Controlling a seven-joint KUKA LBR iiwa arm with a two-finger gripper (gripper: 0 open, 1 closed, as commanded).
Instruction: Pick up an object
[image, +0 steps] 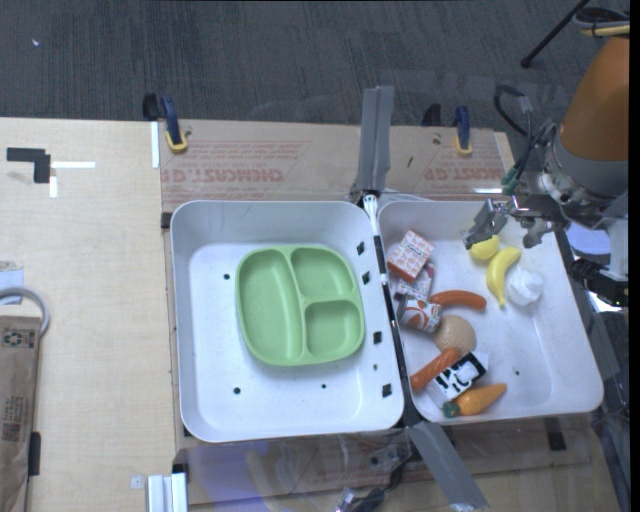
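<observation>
The claw (507, 222) hangs over the upper part of the right bin (560, 385), at the upper right of the frame; whether it is open or closed cannot be told, and nothing is seen gripped. Just below it lies a banana (499, 266), with a white lump (524, 288) touching its lower end. Crowded toward the bin's left wall are a red-and-white carton (410, 255), a sausage (458, 298), a small can (420, 315), a brownish ball (455, 332), two carrots (478, 399) and a black-and-white card (461, 376). The left bin (200, 330) holds a green divided plate (299, 304). A brown bag (17, 400) sits on the surface (90, 260) at lower left.
</observation>
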